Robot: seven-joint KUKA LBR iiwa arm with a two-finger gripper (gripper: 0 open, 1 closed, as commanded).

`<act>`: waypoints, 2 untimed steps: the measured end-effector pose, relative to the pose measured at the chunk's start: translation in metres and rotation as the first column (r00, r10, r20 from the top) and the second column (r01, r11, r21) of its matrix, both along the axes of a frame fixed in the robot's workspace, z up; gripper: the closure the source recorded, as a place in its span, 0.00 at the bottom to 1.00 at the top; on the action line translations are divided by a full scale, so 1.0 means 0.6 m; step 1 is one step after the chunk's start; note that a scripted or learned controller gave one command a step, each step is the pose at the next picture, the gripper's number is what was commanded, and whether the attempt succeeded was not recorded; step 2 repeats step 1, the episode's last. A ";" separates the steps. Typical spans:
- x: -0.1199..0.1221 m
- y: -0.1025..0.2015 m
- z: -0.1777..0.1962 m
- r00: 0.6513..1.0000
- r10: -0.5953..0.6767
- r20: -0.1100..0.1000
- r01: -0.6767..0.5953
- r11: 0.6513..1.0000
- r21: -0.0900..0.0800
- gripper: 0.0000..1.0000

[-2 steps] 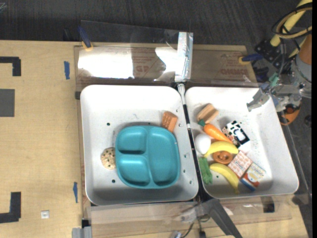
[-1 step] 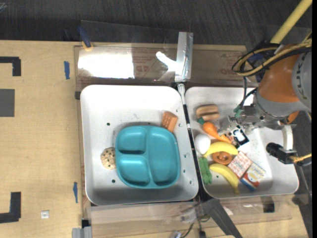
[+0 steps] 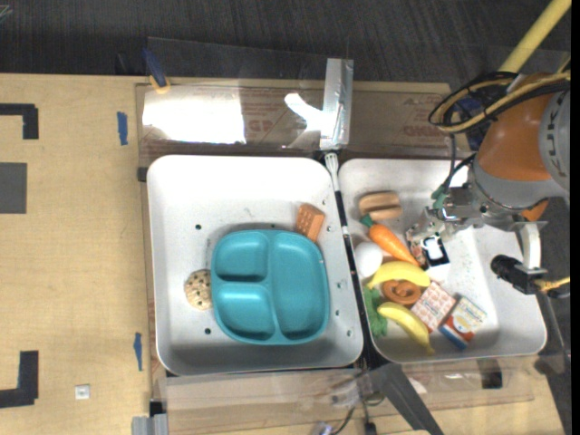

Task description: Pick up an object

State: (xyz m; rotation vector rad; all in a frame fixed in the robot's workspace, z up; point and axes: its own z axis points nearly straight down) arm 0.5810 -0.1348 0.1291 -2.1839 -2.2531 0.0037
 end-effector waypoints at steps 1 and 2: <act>-0.020 0.100 0.159 0.996 -0.085 0.007 0.085 0.996 0.001 1.00; -0.020 0.100 0.159 0.996 -0.085 0.007 0.085 0.996 0.001 1.00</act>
